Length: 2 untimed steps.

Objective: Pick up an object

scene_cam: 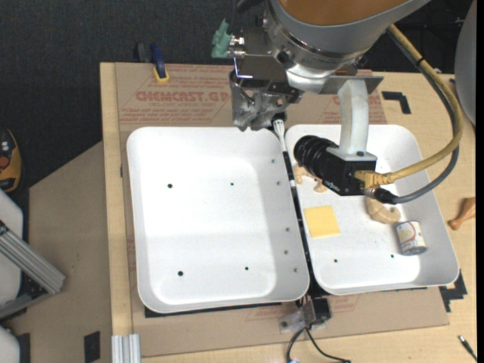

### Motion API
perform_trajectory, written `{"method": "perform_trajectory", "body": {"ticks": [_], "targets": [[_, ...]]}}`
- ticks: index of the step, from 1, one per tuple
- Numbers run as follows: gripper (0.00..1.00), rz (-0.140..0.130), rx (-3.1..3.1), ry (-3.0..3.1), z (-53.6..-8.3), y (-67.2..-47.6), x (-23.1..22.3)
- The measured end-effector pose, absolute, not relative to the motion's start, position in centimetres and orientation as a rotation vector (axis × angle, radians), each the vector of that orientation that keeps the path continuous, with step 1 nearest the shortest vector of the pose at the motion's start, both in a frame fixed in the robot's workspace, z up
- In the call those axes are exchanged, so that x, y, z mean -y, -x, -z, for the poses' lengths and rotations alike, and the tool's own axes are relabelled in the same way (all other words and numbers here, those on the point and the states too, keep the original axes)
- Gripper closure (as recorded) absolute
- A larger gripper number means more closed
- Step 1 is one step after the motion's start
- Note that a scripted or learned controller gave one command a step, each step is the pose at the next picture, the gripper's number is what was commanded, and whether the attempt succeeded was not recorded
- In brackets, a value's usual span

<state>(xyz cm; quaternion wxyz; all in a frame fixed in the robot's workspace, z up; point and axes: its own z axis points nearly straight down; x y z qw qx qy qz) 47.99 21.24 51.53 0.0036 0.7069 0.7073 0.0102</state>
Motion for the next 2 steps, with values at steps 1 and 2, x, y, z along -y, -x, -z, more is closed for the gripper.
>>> {"method": "perform_trajectory", "body": {"ticks": [1, 2], "targets": [[1.0, 0.028, -2.225, -2.226, -34.6, -47.7, -22.5], [1.0, 0.016, -2.223, -2.226, -27.4, -47.8, -22.4]]}}
